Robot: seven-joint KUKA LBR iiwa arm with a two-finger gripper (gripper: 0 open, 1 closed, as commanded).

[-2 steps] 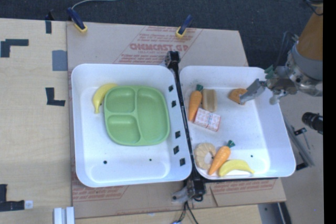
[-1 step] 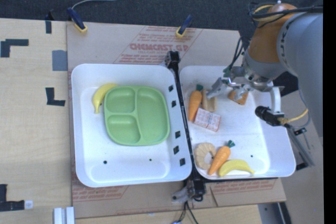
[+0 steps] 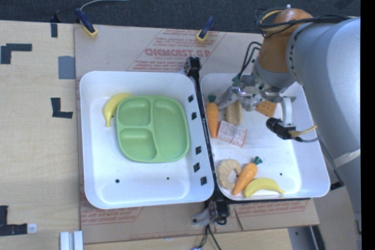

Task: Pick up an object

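Bins sit side by side on a cardboard sheet, and reading from the left edge inward helps pick a sensible target. Inside the left bin [image 3: 94, 184], a green divided plate [image 3: 153, 127] fills the middle, and a yellow banana [image 3: 111, 107] lies against the plate's upper-left rim, near the bin's top-left corner.

At the right bin [image 3: 304, 175], a carrot [image 3: 212, 118] lies along the left wall, with a pale wedge of food [image 3: 234, 113] just beside it and a small pink-and-white packet [image 3: 232, 134] below them. Toward the front edge are a round pastry [image 3: 228, 172], a second carrot [image 3: 245, 177] leaning across it, and a second banana [image 3: 263, 187] touching that carrot's tip. An orange cracker-like piece [image 3: 266, 108] lies near the back, partly under the arm.

The gripper [image 3: 253, 93] hangs low over the back of the right bin, above the wedge and the orange piece. How wide the pincer stands, and whether anything sits inside it, I cannot tell from this slant.

Judging by position, the step in hand is a descent onto something in that back cluster. To do it well, the pincer should centre on one item only, since wedge, carrot and packet crowd together and a wide bite may nudge neighbours. Closing across the wedge's narrow side looks safest; the flat cracker and packet would likely slip.
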